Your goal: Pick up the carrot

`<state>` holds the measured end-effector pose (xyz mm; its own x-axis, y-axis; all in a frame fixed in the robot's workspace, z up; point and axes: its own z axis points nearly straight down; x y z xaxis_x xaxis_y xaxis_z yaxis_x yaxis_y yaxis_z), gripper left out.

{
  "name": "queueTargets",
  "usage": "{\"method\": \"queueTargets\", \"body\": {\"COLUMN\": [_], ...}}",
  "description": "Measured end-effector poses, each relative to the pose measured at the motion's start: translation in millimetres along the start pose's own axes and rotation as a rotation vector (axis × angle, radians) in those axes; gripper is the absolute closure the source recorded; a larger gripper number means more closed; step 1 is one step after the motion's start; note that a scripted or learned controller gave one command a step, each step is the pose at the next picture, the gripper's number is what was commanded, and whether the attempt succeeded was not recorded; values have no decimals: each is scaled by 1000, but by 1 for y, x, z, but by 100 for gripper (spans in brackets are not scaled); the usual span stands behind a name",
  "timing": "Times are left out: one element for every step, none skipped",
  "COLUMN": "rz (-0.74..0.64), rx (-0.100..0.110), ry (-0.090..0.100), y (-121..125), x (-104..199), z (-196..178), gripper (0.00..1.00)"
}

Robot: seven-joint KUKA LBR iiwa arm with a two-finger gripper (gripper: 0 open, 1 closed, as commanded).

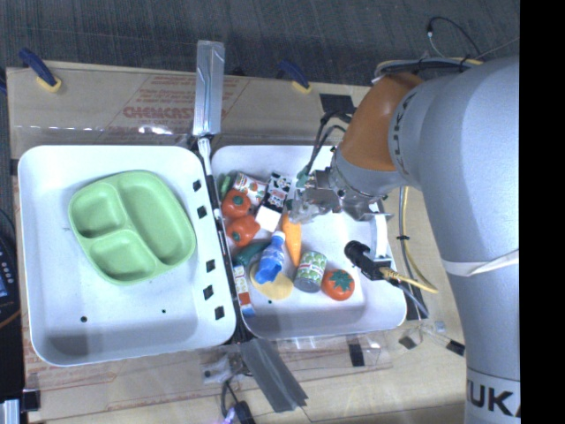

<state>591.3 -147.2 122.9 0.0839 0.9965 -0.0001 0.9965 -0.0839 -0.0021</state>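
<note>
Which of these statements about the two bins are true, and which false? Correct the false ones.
1. The green tray lies in the left bin. True.
2. The carrot lies on the green tray. False: it lies in the right bin, beside the blue bottle.
3. A tomato sits right of the can. True.
4. The arm reaches over the left bin. False: it is over the right bin.
</note>
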Motion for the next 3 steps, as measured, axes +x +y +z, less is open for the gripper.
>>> {"method": "queueTargets", "body": {"rz": [-20, -20, -100], "rx": [-3, 0, -16], "ry": [1, 1, 0], "y": [12, 11, 21], "x": [70, 70, 12], "z": [-102, -101, 4], "gripper": [100, 0, 0]}}
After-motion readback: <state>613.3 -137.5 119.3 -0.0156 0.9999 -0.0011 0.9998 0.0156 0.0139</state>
